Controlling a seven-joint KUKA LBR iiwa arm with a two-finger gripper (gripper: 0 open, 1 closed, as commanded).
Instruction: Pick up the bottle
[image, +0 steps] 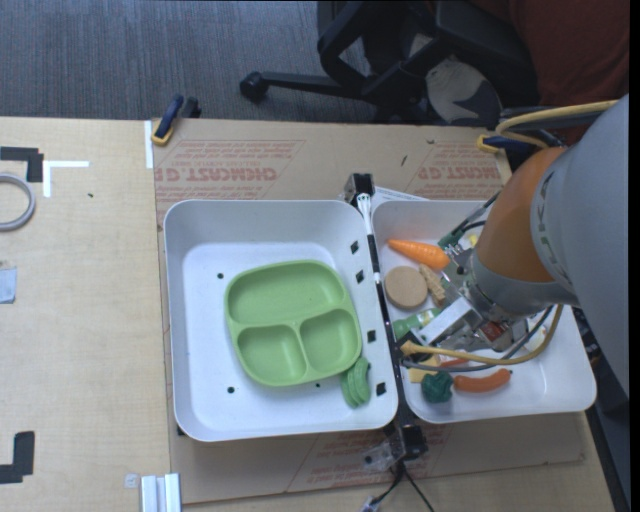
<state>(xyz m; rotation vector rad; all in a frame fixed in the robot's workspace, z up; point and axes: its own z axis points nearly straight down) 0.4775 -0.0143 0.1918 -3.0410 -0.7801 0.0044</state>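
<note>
1. The bottle (432, 325), green capped, is seen lying in the right bin (560, 385), near its left wall.
2. The gripper (470, 322) is placed low over it; whether it is spread or pinching cannot be told.
3. A green plate (292, 322) is kept in the left bin (190, 300).

The arm (585, 190) is seen reaching in from the right, its grey body bulking large at the far right. An orange band (505, 225) is carried above the wrist (500, 290) (grey, ringed with cables), which is angled down and leftward, low over the scene's right side.
</note>
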